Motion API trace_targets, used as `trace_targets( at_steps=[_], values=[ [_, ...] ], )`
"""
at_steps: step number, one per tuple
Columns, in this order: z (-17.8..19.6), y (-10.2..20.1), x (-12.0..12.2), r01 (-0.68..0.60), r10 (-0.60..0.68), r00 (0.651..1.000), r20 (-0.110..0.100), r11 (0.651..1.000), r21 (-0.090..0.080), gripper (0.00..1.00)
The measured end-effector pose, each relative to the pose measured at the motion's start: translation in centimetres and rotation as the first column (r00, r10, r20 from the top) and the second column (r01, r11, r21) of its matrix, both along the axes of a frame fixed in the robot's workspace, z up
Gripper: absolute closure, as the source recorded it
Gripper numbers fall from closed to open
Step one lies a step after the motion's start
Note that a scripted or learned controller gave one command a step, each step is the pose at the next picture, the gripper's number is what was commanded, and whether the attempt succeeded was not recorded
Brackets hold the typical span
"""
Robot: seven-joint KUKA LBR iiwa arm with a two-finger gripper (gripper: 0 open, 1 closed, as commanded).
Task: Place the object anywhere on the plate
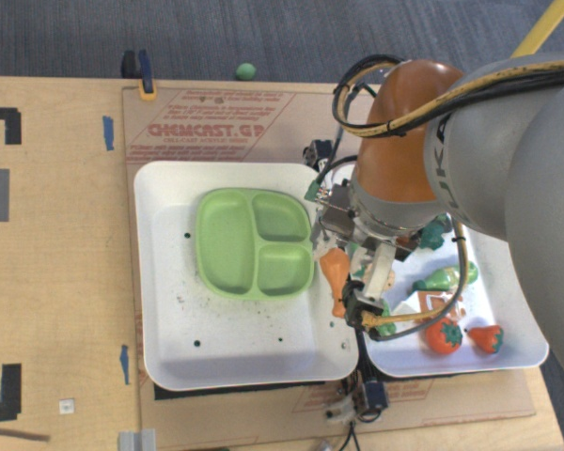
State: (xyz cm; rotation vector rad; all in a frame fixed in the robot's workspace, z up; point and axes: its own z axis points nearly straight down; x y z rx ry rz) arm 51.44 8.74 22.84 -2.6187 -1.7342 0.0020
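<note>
The arm (489,139), grey with a glossy orange band, enters from the right of the frame and covers much of the right bin (524,348). The left bin (164,289) is shallow white plastic. At its centre lies the plate (230,242): pale green, smooth, three compartments. The gripper (350,263) hangs at frame centre, over the seam between the bins. Its opening is hidden, so you cannot tell whether it holds anything. The orange piece (333,274), tapered and matte, shows just beside it, right of the plate. Move left until fully over a compartment, then lower before release.
</note>
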Motion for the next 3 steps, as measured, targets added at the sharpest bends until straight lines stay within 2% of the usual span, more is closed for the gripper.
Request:
trace_targets(
  at_steps=[1, 2, 3],
  values=[
    [3.3, 6.8, 2.7, 0.009, -0.009, 1.000, 0.001, 1.000, 0.001, 1.00],
    [3.5, 4.0, 8.9, 0.052, -0.052, 0.999, 0.002, 0.999, -0.001, 1.00],
    [3.5, 4.1, 8.9, 0.051, -0.051, 0.999, 0.001, 0.999, 0.000, 0.00]
  ],
)
